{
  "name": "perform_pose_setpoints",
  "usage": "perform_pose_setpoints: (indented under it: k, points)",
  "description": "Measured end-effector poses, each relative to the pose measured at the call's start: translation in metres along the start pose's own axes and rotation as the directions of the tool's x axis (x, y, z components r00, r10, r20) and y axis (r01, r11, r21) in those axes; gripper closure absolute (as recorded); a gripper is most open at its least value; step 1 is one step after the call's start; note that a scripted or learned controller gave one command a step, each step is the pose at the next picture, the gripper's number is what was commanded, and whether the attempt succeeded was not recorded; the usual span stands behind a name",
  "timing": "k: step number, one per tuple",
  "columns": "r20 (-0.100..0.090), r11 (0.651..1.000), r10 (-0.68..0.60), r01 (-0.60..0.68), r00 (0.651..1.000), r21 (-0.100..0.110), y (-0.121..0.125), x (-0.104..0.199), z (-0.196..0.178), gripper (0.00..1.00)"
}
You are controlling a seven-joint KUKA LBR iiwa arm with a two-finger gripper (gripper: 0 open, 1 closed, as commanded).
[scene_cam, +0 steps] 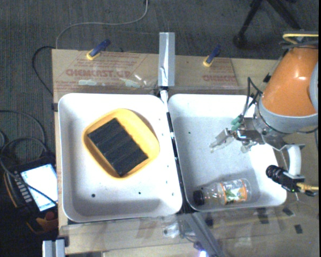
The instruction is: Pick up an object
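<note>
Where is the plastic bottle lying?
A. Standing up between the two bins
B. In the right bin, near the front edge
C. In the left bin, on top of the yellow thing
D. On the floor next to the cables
B. The bottle lies on its side in the right bin, close to its front wall, while the yellow thing sits alone in the left bin.

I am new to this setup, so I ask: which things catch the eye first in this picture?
First, the yellow dish with a black ridged insert, in the left bin. Next, the orange band of the arm over the right bin. Last, a clear plastic bottle lying on its side near that bin's front edge.
</note>
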State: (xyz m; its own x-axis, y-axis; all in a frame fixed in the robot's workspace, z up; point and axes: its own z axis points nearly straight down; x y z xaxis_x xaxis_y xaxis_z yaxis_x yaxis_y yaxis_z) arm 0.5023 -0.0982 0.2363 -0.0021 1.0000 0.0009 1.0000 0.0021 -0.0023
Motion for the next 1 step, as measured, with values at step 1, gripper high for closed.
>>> perform_pose_setpoints:
  k: [1]
  points:
    - [0.000,0.991,-0.136,0.136,0.991,-0.001,-0.0181,-0.0339,0.0400,0.00]
